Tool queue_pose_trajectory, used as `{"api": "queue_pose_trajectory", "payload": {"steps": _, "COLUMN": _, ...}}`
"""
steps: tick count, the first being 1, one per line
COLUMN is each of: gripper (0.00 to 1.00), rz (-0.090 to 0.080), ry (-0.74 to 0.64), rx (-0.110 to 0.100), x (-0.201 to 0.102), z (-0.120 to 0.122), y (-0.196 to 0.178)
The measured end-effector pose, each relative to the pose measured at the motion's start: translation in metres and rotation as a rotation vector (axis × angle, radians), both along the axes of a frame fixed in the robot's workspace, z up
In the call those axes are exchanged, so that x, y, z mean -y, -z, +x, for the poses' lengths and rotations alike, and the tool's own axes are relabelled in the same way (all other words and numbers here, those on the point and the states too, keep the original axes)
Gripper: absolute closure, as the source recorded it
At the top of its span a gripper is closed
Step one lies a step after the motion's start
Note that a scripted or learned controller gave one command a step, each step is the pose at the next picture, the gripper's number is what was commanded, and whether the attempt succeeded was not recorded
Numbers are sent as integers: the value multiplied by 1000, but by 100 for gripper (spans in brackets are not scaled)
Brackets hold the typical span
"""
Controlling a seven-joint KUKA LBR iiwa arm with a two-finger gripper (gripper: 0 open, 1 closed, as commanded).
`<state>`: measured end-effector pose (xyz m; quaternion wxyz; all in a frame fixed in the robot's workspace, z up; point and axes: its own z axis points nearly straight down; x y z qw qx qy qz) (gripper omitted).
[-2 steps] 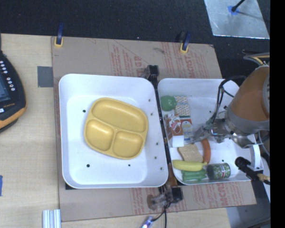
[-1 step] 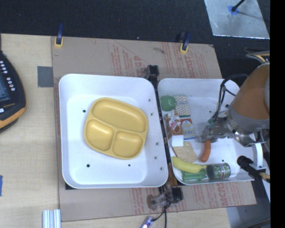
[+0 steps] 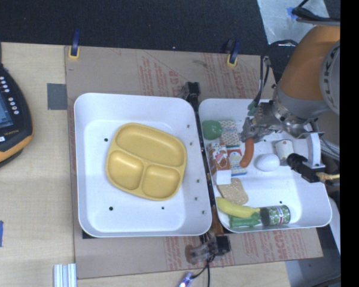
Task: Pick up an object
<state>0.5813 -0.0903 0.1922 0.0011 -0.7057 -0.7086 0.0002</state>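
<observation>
My gripper (image 3: 250, 131) hangs over the back middle of the right bin (image 3: 311, 211). Directly beneath its tip lies an orange sausage (image 3: 246, 154), its upper end touching or nearly touching the gripper. I cannot make out whether the sausage is held. A white egg (image 3: 266, 162) sits just right of the sausage. A green round fruit (image 3: 212, 129) and several printed packets (image 3: 228, 137) lie to the gripper's left.
The right bin also holds a cracker (image 3: 233, 191), a banana (image 3: 236, 208), a green pepper (image 3: 244, 222) and a small bottle (image 3: 276, 215) along its front. A yellow divided tray (image 3: 146, 160) lies in the left bin (image 3: 90, 214). A pendant (image 3: 3, 118) rests at far left.
</observation>
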Motion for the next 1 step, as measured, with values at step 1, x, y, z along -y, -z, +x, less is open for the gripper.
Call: {"api": "queue_pose_trajectory", "payload": {"steps": 1, "gripper": 100, "rz": 0, "ry": 0, "rx": 0, "x": -55, "z": -4, "y": -25}}
